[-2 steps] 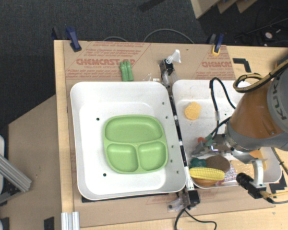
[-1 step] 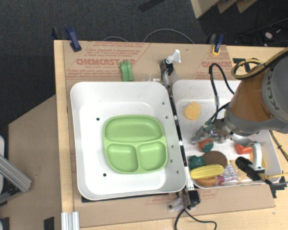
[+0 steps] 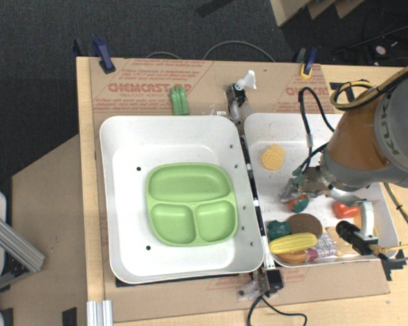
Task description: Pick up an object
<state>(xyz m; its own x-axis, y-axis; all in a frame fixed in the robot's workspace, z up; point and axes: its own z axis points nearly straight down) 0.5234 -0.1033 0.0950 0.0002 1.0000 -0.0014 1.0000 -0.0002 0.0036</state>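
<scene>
My gripper (image 3: 296, 194) is low in the right bin (image 3: 285, 124), near its middle, with the grey arm and its orange band coming in from the right. Under its tips sits a small orange-red and green thing (image 3: 299, 203), partly hidden. A yellow waffle-like disc (image 3: 273, 157) lies further back in that bin. In front of the gripper lie a brown round piece (image 3: 304, 223), a yellow corn cob (image 3: 293, 242), a green piece (image 3: 277, 228) and an orange piece (image 3: 346, 210).
The left bin (image 3: 122, 141) holds a green divided plate (image 3: 190, 203). A green clip (image 3: 180, 100) lies on the cardboard behind the bins. Blue clamps (image 3: 105, 56) hold the board's back edge.
</scene>
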